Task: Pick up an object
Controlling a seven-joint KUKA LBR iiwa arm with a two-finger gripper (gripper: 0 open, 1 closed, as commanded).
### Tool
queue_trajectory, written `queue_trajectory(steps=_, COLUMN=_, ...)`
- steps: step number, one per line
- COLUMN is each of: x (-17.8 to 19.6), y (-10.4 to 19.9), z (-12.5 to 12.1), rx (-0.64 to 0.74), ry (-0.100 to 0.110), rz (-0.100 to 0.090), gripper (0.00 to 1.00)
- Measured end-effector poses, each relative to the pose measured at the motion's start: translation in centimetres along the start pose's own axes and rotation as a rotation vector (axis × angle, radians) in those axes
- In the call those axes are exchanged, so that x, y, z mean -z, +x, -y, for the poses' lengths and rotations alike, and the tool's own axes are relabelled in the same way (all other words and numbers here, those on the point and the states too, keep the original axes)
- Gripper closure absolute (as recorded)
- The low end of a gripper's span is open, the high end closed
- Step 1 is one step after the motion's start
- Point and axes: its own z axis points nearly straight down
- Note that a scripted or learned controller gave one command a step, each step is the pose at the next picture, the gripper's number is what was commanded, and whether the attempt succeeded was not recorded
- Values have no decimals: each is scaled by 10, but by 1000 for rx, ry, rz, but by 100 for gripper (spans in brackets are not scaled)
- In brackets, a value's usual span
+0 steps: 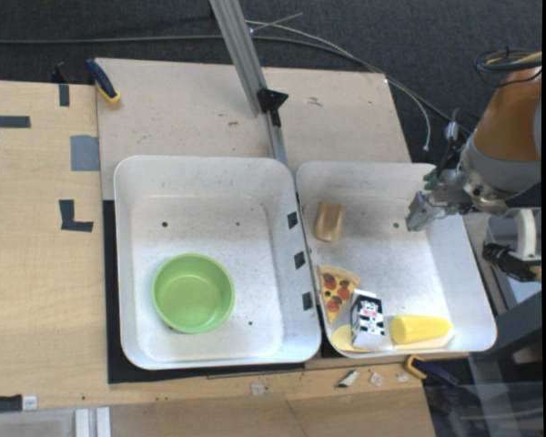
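Observation:
My gripper [418, 218] hangs over the right side of the right bin [396, 178], with nothing seen between its fingers. In that bin a tan bread-like piece [328, 220] lies at the upper left. A pizza slice [337, 289], a small black-and-white carton [368, 320] and a yellow block [420, 329] sit along the bin's front. A green bowl [194, 291] rests in the left bin [132, 244]. The gripper is well to the right of the bread piece and above the yellow block in the image.
A metal pole [246, 57] slants down from the top to the divide between the bins. Cables [409, 98] run at the upper right. A blue and yellow clamp [103, 80] lies on the board at the upper left.

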Motion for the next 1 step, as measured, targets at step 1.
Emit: queue_trajectory(steps=1, x=0, y=0, z=0, rx=0, ry=0, rz=0, gripper=0)
